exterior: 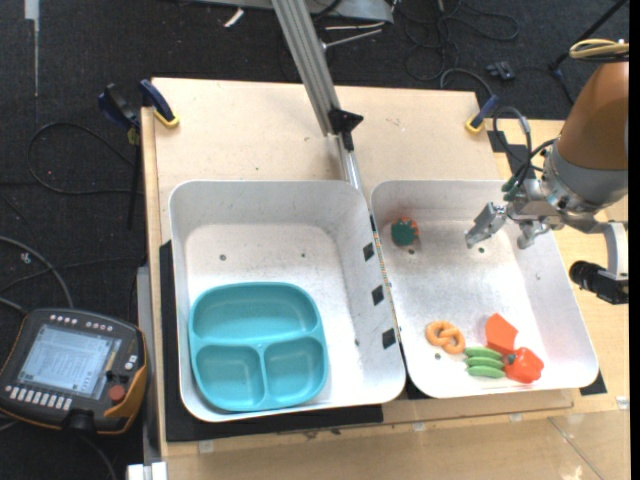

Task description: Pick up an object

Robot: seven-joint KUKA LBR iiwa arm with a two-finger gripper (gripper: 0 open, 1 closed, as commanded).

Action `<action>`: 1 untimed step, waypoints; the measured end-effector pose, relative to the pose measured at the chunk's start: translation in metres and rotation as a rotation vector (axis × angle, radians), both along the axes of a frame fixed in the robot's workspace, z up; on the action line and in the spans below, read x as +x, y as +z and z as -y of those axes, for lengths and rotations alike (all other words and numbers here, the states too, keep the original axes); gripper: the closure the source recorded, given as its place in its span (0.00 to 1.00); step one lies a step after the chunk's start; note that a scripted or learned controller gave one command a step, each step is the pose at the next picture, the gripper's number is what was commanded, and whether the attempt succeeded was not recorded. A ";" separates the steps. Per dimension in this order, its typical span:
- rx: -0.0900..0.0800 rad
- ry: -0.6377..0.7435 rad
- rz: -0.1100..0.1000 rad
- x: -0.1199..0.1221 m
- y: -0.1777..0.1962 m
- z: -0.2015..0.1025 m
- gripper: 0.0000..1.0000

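While the pincer (505, 223) hangs over the right bin (560, 278), fingers spread, gripping nothing, the nearest toy (404, 232) sits to its left. It looks small, light, rigid, perhaps slippery; pinching across its middle seems safest.

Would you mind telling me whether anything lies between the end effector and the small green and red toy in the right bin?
Nothing visible does. The end effector hangs over the right bin, and bare white floor separates it from the green and red toy.
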State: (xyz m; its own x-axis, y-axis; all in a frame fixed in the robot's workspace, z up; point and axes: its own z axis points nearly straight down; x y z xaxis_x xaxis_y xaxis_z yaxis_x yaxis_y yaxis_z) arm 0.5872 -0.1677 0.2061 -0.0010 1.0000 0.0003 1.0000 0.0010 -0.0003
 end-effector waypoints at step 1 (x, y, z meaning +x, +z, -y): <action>-0.001 0.006 0.011 0.069 0.217 -0.084 0.00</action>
